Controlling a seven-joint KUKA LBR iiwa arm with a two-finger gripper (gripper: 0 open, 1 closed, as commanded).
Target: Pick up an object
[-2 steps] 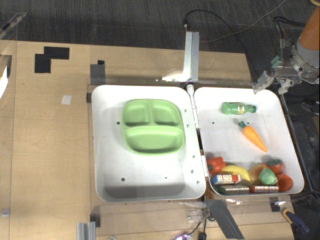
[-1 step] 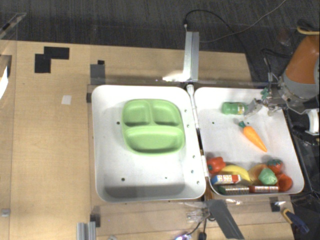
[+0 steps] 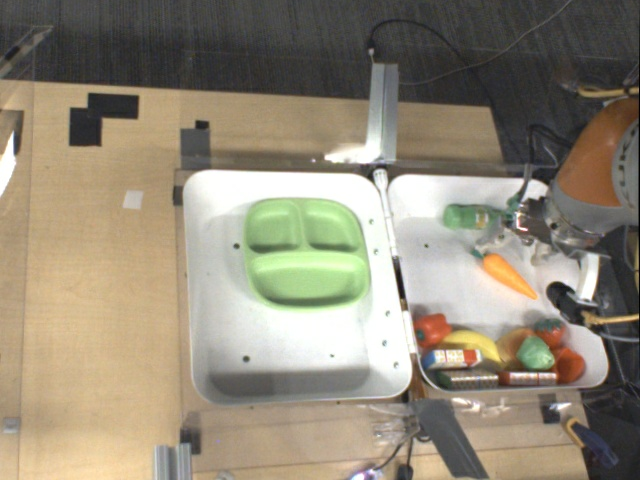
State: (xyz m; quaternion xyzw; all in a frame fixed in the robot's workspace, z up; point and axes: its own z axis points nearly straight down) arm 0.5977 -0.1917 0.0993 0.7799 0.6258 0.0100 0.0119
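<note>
Our gripper hovers at the right bin's upper right; we cannot tell its opening. The carrot lies just below-left, so we should centre over it before descending.

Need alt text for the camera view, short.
Overhead view of two white bins: the grey-and-orange arm's claw hovers in the right bin between a green bottle and a carrot, with toy food piled along the bin's near edge. The left bin holds a green divided plate.
</note>
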